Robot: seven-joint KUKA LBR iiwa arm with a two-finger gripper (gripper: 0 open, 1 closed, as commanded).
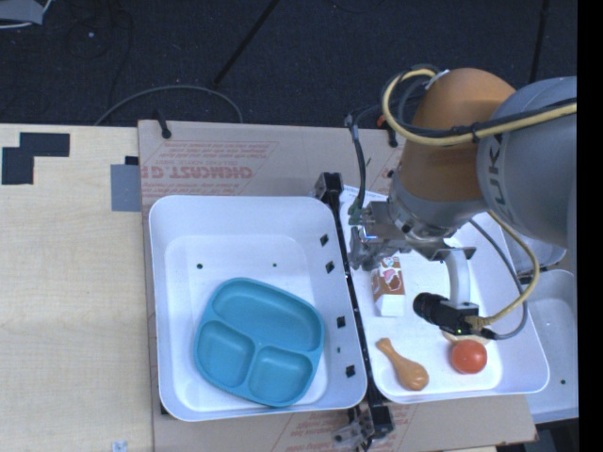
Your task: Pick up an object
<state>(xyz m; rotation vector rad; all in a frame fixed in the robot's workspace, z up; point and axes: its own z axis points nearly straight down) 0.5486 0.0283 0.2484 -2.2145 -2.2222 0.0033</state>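
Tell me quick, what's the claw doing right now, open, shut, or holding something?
Claw: cannot be told; it sits over the small carton in the right bin.

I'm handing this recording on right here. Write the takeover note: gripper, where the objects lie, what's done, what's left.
Gripper: low over the right bin, near its left wall; finger state can't be read.
Right bin: small carton just beside the gripper, tan drumstick toy and red tomato toward the near edge.
Left bin: blue divided plate.
Done: arm is in the right bin; no grasp visible.
Left: grasp and lift one object, probably the carton.
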